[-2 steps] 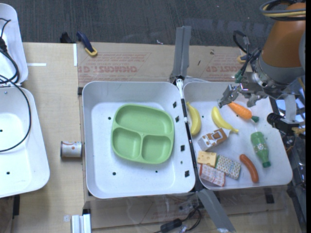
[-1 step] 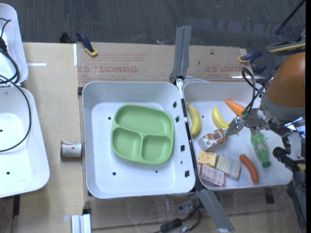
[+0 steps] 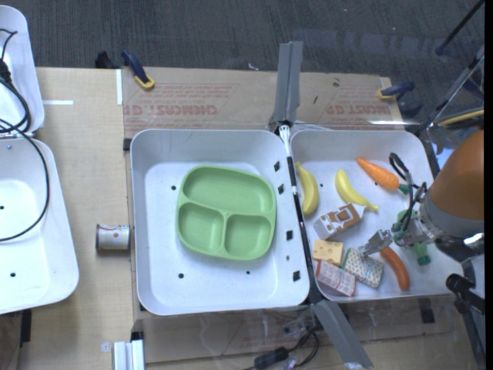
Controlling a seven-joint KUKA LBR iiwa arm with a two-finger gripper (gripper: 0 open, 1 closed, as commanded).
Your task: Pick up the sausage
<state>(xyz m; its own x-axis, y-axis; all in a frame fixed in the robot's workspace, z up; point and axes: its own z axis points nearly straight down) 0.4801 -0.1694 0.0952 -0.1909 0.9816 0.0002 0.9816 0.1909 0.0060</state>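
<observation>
Low in the right bin, the claw hangs near that bin's front-right area, reaching in from three o'clock below the arm's orange band. Whether it is spread or closed I cannot tell — the metal tip is small and partly blurred, and nothing can be seen gripped in it.

The sausage, an orange-red link, lies just beside the claw at about four o'clock from it, slanting toward the bin's front edge. Whether the two touch is unclear.

At seven o'clock from the claw sits a patterned packet, with a cheese wedge and a pink packet farther on at eight o'clock. A small carton lies at ten o'clock, two bananas beyond it, and a carrot at twelve o'clock.

The left bin holds a green divided plate — well apart from the claw, at nine o'clock.
</observation>
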